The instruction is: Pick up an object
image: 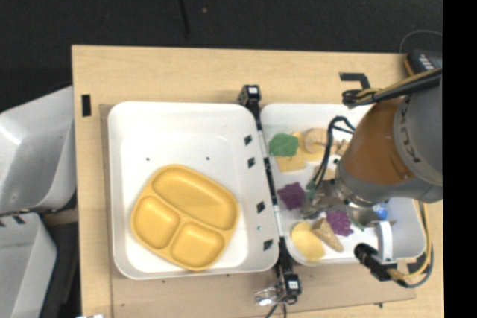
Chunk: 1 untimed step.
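where the arm [387, 153] reaches in from the right, its gripper [322, 206] sits low in the right bin [417, 234], among a small pile of toy food; whether it is apart or together, cannot tell, the wrist hides it.

candidates, all in the right bin: purple cluster [292, 195] just left of the gripper, second purple piece [339, 220] under the wrist, pale yellow round piece [306, 240] at the near edge with a tan wedge [326, 232] touching it, green piece [282, 144] and beige lump [314, 138] at the far side.

judgement: these look like moulded plastic or rubber, light, fairly stiff, not fragile. smooth round yellow one likely slippery; take it across its widest part. knobbly purple cluster should give better purchase, pinch across its middle.

left bin [127, 160] holds a yellow divided tray [185, 216]; broad, shallow, best taken by the rim.

desk [149, 71] pale wood. no brand, label or writing readable.
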Motion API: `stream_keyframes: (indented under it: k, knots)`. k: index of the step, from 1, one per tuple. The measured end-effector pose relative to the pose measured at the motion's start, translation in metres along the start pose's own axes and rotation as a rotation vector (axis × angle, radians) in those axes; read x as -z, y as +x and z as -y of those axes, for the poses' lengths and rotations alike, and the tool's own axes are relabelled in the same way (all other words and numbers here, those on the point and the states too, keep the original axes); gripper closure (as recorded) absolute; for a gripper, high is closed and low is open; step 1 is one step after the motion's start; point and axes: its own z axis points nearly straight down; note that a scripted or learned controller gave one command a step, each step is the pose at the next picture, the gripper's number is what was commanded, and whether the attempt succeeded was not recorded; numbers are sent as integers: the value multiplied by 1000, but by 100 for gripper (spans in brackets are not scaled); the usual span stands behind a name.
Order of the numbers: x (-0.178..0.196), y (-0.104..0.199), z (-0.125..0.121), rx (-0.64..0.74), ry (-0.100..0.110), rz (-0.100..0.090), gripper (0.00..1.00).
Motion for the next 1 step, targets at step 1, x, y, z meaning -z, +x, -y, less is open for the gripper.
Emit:
stream_keyframes:
  k: [1]
  knots:
    - [137, 57, -1, 22, -14, -2, 100]
